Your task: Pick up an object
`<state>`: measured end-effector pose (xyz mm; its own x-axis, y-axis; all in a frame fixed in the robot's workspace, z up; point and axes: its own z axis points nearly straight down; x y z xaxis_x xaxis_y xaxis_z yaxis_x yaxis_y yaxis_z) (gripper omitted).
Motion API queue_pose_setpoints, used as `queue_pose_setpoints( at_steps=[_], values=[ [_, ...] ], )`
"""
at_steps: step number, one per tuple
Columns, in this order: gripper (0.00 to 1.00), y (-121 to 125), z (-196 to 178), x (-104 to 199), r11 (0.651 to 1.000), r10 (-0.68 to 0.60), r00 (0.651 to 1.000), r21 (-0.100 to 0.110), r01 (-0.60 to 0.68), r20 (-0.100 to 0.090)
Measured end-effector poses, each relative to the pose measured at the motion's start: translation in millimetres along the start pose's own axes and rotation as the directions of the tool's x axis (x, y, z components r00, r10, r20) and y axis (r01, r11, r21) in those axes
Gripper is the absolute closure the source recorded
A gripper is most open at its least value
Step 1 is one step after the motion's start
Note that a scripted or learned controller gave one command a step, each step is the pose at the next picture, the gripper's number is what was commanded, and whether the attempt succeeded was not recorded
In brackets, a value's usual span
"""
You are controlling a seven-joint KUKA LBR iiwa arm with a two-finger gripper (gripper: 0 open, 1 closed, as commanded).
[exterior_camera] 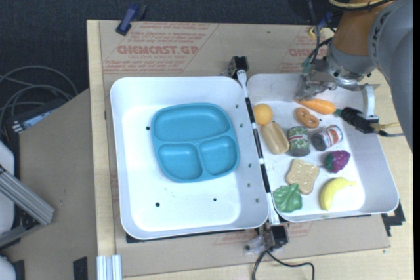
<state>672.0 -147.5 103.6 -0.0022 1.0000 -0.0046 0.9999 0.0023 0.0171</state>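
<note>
bench (170, 42) carried two shallow white bins side by side. left bin (131, 193) held a blue divided tray (195, 141), three compartments, lying flat near the middle. right bin (374, 174) held the small toy foods, all loose on the floor of the bin.

arm (367, 10) came in from the right, grey with the orange band above the wrist. gripper (315, 87) hung low over the far edge of the right bin, just beside the carrot (317, 105). could not tell the state of its fingers; they were too dark and cluttered against the wrist to read, and nothing was seen between them.

objects in the right bin, far to near: carrot lay at the far side, orange, lengthwise across the bin. orange ball (262, 115) sat next to the divider between bins. bread roll (274, 138) lay just nearer than the ball, touching or nearly so. pretzel-brown piece (306, 117) sat just below the carrot. green can (298, 141) and a red-and-white can (327, 138) lay side by side, mid bin. purple grapes (337, 160) right of centre. cracker (302, 174) nearer, green leafy piece (287, 198) at the near edge, banana (335, 192) beside it to the right.

a blue clip (130, 18) lay at the far left corner of the bench. cables (33, 95) coiled on the dark floor to the left.
</note>
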Motion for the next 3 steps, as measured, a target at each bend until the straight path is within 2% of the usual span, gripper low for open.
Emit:
queue_pose_setpoints(
  at_steps=[1, 2, 3],
  values=[
    [0.00, -0.3, 0.6, 0.2, 1.000, 0.000, 1.000, 0.001, 0.000, 0.000],
    [0.00, -6.2, 19.0, -9.9, 1.000, 0.003, 1.000, 0.018, -0.003, -0.004],
    [0.00, -37.8, 18.2, -6.7, 1.000, 0.003, 1.000, 0.018, -0.003, -0.005]
  ],
)
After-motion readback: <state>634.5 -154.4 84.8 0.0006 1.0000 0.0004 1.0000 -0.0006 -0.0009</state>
